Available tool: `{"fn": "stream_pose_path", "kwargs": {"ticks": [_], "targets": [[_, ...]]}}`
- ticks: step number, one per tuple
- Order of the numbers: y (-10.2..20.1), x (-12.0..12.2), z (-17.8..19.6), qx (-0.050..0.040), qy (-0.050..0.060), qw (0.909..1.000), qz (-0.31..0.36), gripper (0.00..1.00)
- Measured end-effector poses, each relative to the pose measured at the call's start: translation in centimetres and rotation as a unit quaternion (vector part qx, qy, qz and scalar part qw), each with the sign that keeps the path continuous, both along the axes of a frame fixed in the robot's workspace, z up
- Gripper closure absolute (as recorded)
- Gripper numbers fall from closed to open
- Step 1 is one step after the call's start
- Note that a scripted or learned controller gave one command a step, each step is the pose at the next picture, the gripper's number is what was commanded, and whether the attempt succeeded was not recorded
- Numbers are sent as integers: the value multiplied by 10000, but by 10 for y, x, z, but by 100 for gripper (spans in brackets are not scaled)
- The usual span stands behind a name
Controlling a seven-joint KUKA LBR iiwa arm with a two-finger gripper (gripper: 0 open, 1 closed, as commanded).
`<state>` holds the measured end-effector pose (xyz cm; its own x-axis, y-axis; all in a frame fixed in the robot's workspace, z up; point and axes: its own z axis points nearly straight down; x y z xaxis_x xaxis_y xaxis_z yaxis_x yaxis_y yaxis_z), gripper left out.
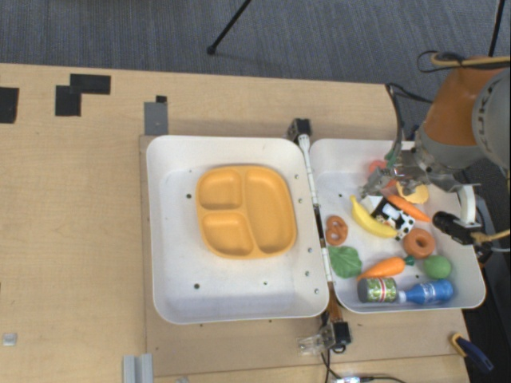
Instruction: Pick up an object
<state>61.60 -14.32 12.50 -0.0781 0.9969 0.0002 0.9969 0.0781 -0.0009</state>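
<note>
White plastic makes up the two bins I work over, side by side so that one can hold the clutter and the other can receive. The left bin [172, 294] carries a yellow-orange divided plate [243, 211] at its centre, lying flat. The right bin [477, 294] is where every candidate for picking lies, crowded together toward its middle and its six o'clock edge.

My arm [467, 114] comes in from three o'clock, orange band uppermost, and my pincer [393, 180] hangs low over the twelve o'clock part of the heap, near a small red piece [375, 167]. Whether it is spread or closed I cannot tell (the wrist hides too much).

By size: a blue bottle with a green label [407, 292] lies on its side along the six o'clock wall, probably rolled to rest there. A banana [371, 219] curves at the pile's nine o'clock side, touching a black-and-white toy [393, 214]. Then a carrot [383, 267], a green leaf [345, 260], a brown doughnut [418, 243], a green ball [437, 266], and a pretzel [336, 229] nearest the divider.

I judge nothing lifted yet.
</note>
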Motion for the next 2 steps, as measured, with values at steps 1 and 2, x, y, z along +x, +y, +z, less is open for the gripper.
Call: {"fn": "stream_pose_path", "kwargs": {"ticks": [1,2], "targets": [[-42,-30,-33,-11,-91,9997,226,0],[-41,-25,-17,-26,-171,9996,239,100]]}}
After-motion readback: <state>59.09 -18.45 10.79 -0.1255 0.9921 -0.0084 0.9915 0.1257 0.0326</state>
